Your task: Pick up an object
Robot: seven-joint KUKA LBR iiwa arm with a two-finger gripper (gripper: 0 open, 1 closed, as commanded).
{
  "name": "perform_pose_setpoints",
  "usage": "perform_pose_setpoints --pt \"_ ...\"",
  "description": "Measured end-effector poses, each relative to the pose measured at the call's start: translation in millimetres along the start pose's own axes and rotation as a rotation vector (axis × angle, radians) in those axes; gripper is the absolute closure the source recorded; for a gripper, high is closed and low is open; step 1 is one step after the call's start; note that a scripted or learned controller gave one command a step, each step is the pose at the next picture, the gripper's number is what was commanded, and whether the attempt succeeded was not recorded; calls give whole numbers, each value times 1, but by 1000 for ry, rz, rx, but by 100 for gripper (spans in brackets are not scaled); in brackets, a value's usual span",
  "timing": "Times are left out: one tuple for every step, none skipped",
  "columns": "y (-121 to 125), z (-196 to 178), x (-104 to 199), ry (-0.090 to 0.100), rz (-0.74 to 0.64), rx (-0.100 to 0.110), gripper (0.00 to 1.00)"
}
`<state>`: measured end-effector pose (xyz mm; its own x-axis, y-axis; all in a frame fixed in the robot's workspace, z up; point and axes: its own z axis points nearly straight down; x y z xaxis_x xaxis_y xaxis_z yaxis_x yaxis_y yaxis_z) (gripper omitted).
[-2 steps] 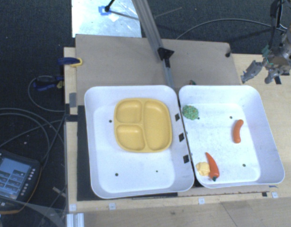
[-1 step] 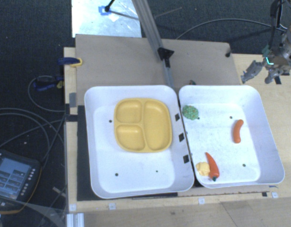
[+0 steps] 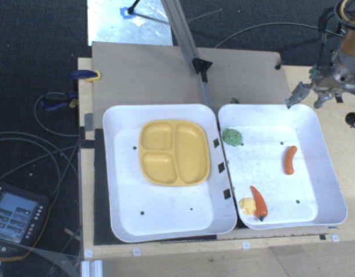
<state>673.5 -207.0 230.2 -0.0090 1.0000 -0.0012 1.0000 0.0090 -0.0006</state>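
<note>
You see two white bins [image 3: 165,227] [image 3: 324,154], one yellow plate [image 3: 174,153], one broccoli [image 3: 232,136], one sausage [image 3: 290,160], one carrot [image 3: 259,202], one small yellow piece [image 3: 246,205].

The arm [image 3: 349,36] is showing at the right as a rounded grey wrist housing with a metallic sheen. An orange band [image 3: 351,7] is ringing it near the top, under a dark collar. Below, the pincer [image 3: 310,98] is ending in two pale grey metal fingers [image 3: 296,94], slim and angular, branching from a small silvery block.
</note>
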Motion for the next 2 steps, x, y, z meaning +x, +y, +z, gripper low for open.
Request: perform_pose_setpoints --pt "-3 41 1 0 3 0 0" --pt "5 86 1 0 0 -1 0"
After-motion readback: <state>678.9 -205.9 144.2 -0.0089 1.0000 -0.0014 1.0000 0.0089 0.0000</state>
